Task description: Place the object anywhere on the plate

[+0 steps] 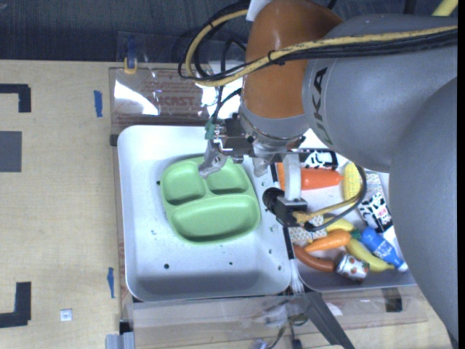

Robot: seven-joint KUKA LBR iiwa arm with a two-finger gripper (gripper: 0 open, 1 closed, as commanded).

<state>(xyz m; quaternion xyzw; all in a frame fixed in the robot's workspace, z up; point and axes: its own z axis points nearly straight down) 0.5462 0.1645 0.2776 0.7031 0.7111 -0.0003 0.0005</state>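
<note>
We cannot tell how the gripper (213,162) stands, nor whether it carries anything, above the green divided plate's (211,217) upper rim; we should release only once centred over a compartment.

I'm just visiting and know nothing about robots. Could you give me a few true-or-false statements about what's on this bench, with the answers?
1. The green plate lies in the left bin. True.
2. The plate has a single undivided well. False: it is split into three compartments.
3. The hand hangs over the plate's upper edge. True.
4. The toy foods are piled in the same bin as the plate. False: the carrot, banana and corn lie in the right bin.
5. The arm has an orange band. True.
</note>
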